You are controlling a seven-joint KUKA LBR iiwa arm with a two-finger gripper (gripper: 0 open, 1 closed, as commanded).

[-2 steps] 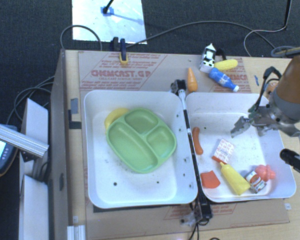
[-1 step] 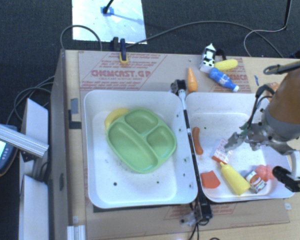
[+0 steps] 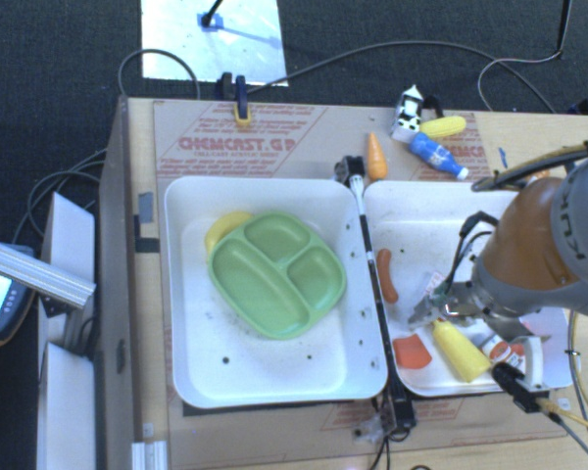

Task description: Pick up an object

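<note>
Reaching in from the right edge of the view, the arm (image 3: 544, 253) bends low over the right bin (image 3: 421, 204), and we see its orange band just above the wrist. The pincer (image 3: 429, 308) hangs near the bin floor, pointing toward the divider between the two bins. We cannot tell whether it is released or clenched, and we see nothing between its tips.

Just below and to the right of the pincer lies a yellow object (image 3: 461, 352), close to it, though we cannot tell if they touch. Below and slightly left of the pincer sits a flat orange-red piece (image 3: 412, 352). To its left, near the divider, lies a small orange-red sausage shape (image 3: 386, 276). A small red and white item (image 3: 507, 351) rests to the pincer's lower right, under the wrist.

Well to the left of the pincer, in the left bin (image 3: 191, 360), a green divided tray (image 3: 276, 274) rests tilted over a yellow thing (image 3: 225, 226) that peeks out at its upper left.

Beyond the bins, above the pincer, the cardboard-covered bench (image 3: 274, 130) carries an orange carrot shape (image 3: 375, 157), a black and white toy (image 3: 408, 109), a yellow item (image 3: 442, 126) and a blue bottle (image 3: 437, 153). Cables trail across the dark carpet (image 3: 59, 47) around the bench.
</note>
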